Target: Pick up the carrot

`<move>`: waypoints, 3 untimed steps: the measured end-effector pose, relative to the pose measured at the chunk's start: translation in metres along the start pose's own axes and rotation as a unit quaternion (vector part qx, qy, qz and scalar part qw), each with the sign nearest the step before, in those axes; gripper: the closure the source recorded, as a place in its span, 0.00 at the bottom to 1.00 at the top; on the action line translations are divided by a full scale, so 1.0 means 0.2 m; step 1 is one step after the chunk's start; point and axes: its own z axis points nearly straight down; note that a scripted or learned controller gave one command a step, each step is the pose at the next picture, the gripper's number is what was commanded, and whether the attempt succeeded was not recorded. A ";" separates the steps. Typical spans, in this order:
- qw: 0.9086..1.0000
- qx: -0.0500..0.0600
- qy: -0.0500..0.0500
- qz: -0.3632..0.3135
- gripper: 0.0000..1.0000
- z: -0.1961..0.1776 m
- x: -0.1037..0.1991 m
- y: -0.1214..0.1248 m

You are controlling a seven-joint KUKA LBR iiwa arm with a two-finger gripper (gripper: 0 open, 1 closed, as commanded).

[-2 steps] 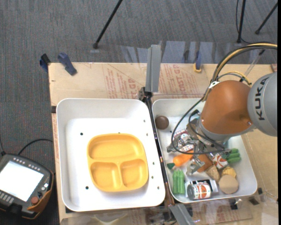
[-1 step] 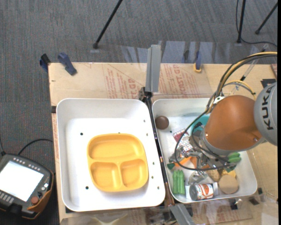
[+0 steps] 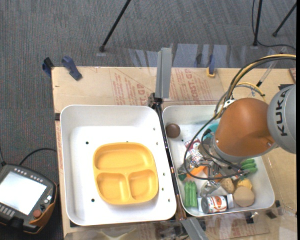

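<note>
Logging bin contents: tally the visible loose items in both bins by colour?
Yellow: 1, divided plate
Brown: 1, ball
Green: 2, piece and piece
Orange: 1, carrot, mostly under the claw
Red-and-white: 1, can
Tan: 1, round piece
Total: 7

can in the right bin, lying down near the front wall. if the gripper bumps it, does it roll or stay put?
The can lies on its side, so a nudge across its axis would probably roll it. It likely won't go far: the right bin's front wall sits just behind it, and the green pieces and a tan round piece flank it. It looks rigid, unlikely to deform.
</note>
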 end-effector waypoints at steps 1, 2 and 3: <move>1.000 -0.001 0.001 0.010 0.00 0.00 -0.16 -0.13; 1.000 -0.001 0.001 0.004 0.00 0.00 -0.04 -0.03; 0.974 0.000 0.001 0.225 0.00 0.00 -0.07 -0.11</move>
